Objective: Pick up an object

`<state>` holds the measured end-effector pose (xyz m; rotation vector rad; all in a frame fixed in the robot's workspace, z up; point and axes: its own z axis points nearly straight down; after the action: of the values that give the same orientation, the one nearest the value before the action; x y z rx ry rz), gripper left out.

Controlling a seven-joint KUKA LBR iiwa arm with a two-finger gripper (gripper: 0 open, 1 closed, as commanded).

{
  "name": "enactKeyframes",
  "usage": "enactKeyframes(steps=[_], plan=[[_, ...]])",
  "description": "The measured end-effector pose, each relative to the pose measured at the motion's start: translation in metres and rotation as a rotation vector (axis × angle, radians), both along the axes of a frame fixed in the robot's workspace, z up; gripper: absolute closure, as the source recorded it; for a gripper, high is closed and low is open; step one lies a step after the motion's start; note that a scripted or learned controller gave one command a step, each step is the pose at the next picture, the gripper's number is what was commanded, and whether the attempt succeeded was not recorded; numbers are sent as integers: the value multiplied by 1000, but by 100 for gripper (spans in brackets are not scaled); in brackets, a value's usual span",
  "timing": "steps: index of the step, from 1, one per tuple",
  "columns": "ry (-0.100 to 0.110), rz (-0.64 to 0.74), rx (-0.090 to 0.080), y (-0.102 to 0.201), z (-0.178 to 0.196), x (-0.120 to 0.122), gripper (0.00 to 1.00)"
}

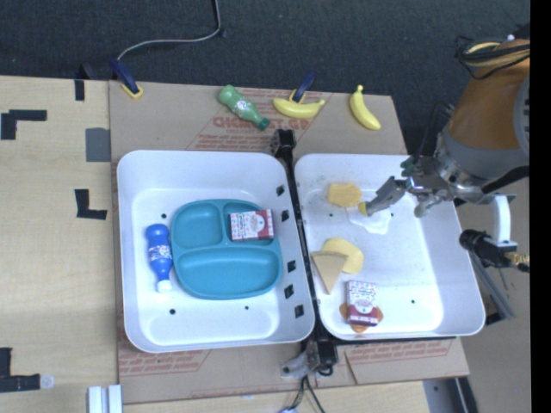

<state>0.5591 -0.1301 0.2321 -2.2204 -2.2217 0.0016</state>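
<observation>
Cardboard (383, 364) printed in red letters too small to read lies under both bins at the near edge, on the pale desk (52, 274).

In the right bin (448, 317), closest to the camera, is a small red-and-white carton (362, 304). Its label shows a picture, but the words cannot be made out. Just beyond it, two yellow wedges (336, 261) overlap near the bin's left wall.

The left bin (138, 317) holds a teal divided plate (219, 261) with a second red-and-white carton (251, 225) in its upper right compartment. A blue bottle (158, 255) lies just beside the plate's left rim, and its white label is also unreadable.

Farther back in the right bin, the grey arm (482, 136) reaches in from the right and angles its jaws down towards a white scrap (377, 223) and another yellow piece (343, 195). The jaws are close to both, which probably makes these the pick targets. Whether the jaws are apart, together or clamped on anything cannot be told at this size, and I judge nothing lifted yet, since every object rests on a bin floor or the plate.

Beyond the bins, a green bottle (241, 107) and two bananas (297, 106) (365, 110) lie on the cardboard, out of play. Blue clips (129, 80) appear to pin the sheet in place.
</observation>
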Motion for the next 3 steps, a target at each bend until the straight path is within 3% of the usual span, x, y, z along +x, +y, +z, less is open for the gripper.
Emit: enactKeyframes(steps=[1, 2, 3], plan=[[3, 1, 1, 11, -92, 23, 0], [-7, 3, 1, 28, -144, 76, 0], [-7, 3, 0, 17, -145, 111, 0]])
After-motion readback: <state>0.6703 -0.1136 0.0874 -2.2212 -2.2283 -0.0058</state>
